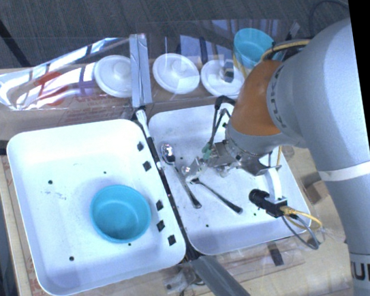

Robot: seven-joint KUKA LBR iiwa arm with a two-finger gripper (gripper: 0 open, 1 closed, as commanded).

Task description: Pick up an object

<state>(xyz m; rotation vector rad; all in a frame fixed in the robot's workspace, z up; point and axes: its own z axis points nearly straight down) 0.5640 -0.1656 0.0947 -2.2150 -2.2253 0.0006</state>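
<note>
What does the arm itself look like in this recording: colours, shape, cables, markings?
The arm is thick, rounded and light grey, with an orange band above the wrist. Dark letters mark its casing at the lower right. The gripper is a small dark metal assembly. Black cables run along the wrist, and a yellow cable loops below it.

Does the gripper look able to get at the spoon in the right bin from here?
Probably yes: the gripper hangs low beside the spoon in the right bin, and nothing lies over the spoon.
</note>
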